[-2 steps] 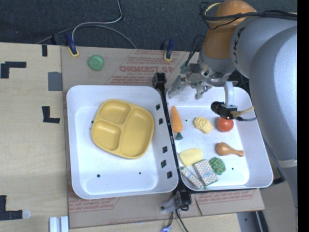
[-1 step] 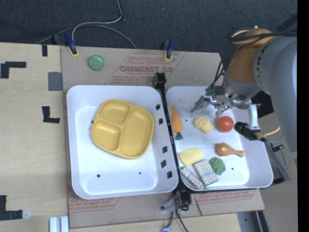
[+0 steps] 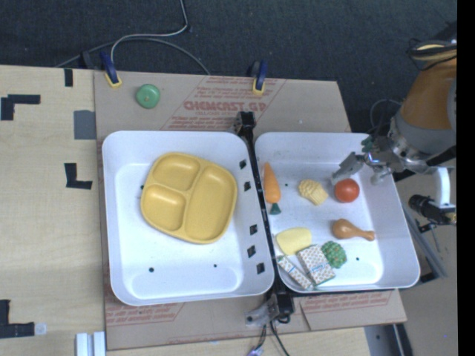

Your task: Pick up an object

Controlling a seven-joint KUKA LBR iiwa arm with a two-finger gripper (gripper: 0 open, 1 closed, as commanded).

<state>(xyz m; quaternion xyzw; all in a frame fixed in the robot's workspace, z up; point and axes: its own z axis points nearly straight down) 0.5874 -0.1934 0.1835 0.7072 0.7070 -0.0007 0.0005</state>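
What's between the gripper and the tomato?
Nothing visible. The gripper hangs over the right bin, just up-left of the tomato. The nearest item, the corn piece, sits apart to the tomato's left, out of the path.

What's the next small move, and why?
Probably ease the gripper down and slightly left toward the tomato. It hovers over the right bin, just above the tomato, nothing between its fingers, and the tomato lies apart from the other food, so it looks like the nearest pick.
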